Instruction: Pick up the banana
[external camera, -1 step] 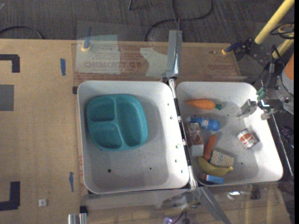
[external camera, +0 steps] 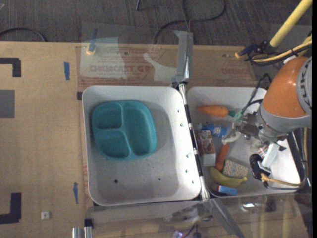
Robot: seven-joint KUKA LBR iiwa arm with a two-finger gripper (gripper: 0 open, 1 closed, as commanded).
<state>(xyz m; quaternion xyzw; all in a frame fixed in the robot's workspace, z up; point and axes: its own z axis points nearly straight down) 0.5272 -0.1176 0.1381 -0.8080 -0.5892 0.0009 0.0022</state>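
The banana (external camera: 226,177) is yellow with a greenish tip and lies flat near the front edge of the right bin (external camera: 292,175). My gripper (external camera: 237,132) hangs over the middle of that bin, up and slightly right of the banana and apart from it. It sits close to a red sausage-shaped toy (external camera: 222,155) and a blue carton (external camera: 218,131). Nothing shows in its grasp.
An orange carrot (external camera: 213,110) lies at the back of the right bin. A brown-and-white carton (external camera: 207,143), a speckled tan block (external camera: 235,168) and a blue block (external camera: 227,189) crowd around the banana. The left bin (external camera: 148,182) holds a teal divided plate (external camera: 124,129).
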